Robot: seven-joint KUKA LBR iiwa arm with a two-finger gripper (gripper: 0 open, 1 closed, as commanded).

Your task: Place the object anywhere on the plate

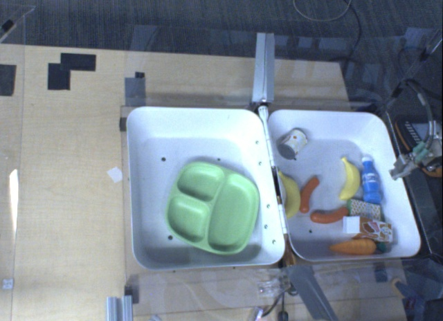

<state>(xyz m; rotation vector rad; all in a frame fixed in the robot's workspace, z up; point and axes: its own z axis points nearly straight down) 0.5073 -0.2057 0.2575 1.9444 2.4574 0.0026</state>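
A green divided plate (213, 207) lies in the left white bin (145, 174), towards its front. The right bin (377, 127) holds the loose objects: a grey can (293, 142) on its side, a yellow banana (350, 178), a second banana (291, 196) against the divider, two red sausages (309, 189) (329, 216), a blue bottle (371, 181), an orange carrot (353, 247) and a small printed packet (374, 230). My gripper (414, 160) hangs at the right rim of the right bin, beside the blue bottle, with nothing seen in it.
A metal rail (263, 70) runs up from the divider between the bins. Black markers (69, 70) sit on the wooden bench at the far left. Cables (332, 1) lie on the dark floor behind.
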